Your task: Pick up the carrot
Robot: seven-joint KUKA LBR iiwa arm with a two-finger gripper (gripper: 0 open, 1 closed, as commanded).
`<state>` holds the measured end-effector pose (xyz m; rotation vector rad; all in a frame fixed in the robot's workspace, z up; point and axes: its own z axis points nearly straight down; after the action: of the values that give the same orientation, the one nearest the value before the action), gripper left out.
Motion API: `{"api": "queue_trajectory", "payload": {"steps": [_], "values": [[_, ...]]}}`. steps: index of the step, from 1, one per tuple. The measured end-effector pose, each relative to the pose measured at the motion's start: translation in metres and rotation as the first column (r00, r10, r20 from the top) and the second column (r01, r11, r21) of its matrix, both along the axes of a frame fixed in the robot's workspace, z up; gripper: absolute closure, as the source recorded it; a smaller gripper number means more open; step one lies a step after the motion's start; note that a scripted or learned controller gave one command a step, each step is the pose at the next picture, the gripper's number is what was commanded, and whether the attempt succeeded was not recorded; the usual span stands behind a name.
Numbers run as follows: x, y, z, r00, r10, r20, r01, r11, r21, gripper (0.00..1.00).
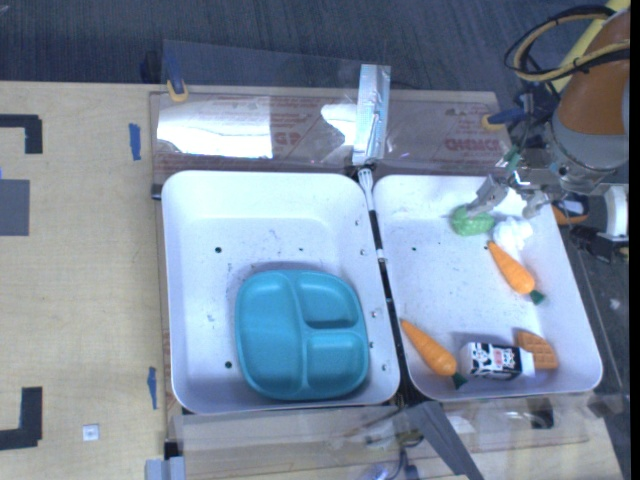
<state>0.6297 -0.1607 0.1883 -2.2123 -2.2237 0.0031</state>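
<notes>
Two orange carrots lie in the right bin (585,298). One carrot (513,269) rests near the bin's right wall, its green tip pointing to the front right. The other carrot (429,347) sits at the front left of that bin, beside a small black-and-white carton (492,359). My gripper (508,204) hangs over the bin's back right corner, open, with nothing between its fingers. One fingertip (487,199) is just above a green lump (470,220). The nearer carrot lies a short way in front of the gripper, apart from it.
A white crumpled piece (514,233) lies next to the green lump. A brown waffle-like piece (538,349) sits at the front right. The left bin (190,268) holds a blue divided plate (300,335). A clear plastic wall (372,113) stands behind both bins.
</notes>
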Motion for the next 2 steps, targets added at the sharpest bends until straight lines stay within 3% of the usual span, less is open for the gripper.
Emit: {"api": "queue_trajectory", "payload": {"steps": [1, 2], "values": [[-0.009, -0.041, -0.087, 0.997, -0.079, 0.006, 0.079, 0.997, -0.001, 0.00], [-0.006, -0.022, -0.103, 0.977, -0.215, 0.003, 0.215, 0.977, -0.002, 0.00]]}}
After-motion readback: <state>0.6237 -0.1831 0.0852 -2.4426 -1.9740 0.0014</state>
